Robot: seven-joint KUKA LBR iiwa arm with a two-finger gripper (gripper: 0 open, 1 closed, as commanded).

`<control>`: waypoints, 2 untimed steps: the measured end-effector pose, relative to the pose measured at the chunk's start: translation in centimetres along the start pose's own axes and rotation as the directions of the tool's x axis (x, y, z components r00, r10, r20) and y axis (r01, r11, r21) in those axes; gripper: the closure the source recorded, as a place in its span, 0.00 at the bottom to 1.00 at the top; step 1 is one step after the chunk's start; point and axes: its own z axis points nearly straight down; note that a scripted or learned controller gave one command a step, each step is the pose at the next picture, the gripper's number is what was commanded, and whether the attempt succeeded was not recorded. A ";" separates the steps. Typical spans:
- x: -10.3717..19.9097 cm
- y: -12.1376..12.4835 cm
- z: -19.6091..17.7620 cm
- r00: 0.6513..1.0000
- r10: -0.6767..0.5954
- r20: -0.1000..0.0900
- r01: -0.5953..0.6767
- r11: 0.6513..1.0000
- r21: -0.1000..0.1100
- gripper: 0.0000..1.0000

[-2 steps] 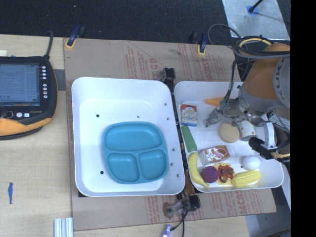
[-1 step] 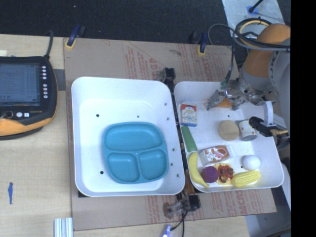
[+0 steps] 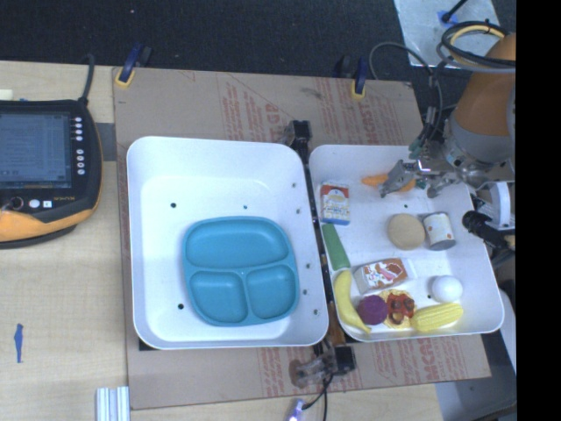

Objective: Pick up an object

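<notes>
Right bin (image 3: 491,261) crowded along its near edge, tool (image 3: 405,181) apparently spread apart near the far rim

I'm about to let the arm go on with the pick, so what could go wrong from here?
The gripper hovers by a small orange piece near the right bin's far wall, so it might bump that wall. The banana, corn and other items sit crowded at the near end; a grasp there could catch two.

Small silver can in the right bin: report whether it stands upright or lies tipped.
Tipped. The small silver can lies on its side, its round end facing sideways on the right white bin.
</notes>
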 end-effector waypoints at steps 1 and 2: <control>-0.2 -3.4 0.2 1.000 -0.003 0.001 0.003 1.000 0.002 0.00; 0.9 -3.6 6.1 1.000 -0.003 0.004 0.003 1.000 -0.003 0.00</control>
